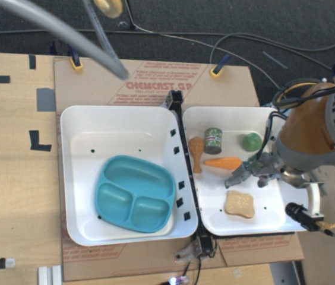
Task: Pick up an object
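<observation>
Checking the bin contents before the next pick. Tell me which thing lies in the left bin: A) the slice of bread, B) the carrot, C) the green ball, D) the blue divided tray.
D: the blue divided tray lies in the left bin, while the carrot, the slice of bread and the green ball are all in the right bin.

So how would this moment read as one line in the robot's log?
arm: over right bin | gripper: fingers open, beside orange toy carrot, above tan bread slice | held: nothing | left bin: teal divided plastic tray
</observation>
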